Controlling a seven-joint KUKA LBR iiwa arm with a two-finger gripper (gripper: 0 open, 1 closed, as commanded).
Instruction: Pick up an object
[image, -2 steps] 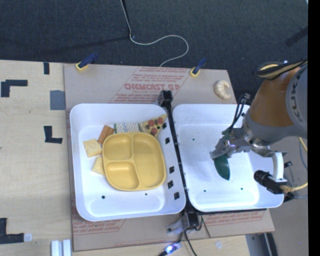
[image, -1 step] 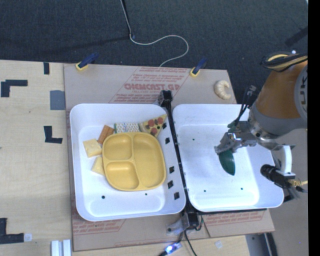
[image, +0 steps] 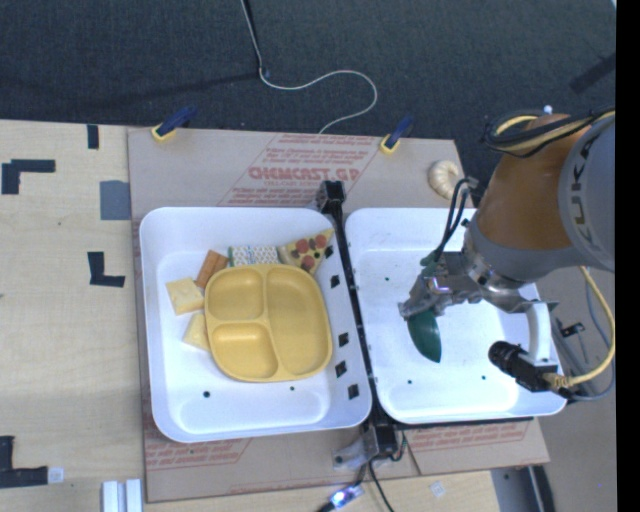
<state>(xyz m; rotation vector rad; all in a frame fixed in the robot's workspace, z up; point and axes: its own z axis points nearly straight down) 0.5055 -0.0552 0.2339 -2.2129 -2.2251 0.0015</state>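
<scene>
Grey arm with orange band reaching into the right bin (image: 395, 400), gripper (image: 432, 300) low over it, jaw state cannot be told, dark green object (image: 427, 335) directly beneath the jaws, yellow divided plate (image: 268, 322) well off in the left bin (image: 170, 400)

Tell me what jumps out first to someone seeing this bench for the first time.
The yellow divided plate in the left bin draws the eye first, with small food pieces tucked along its upper left. In the right bin, the gripper sits right above a dark green object.
</scene>
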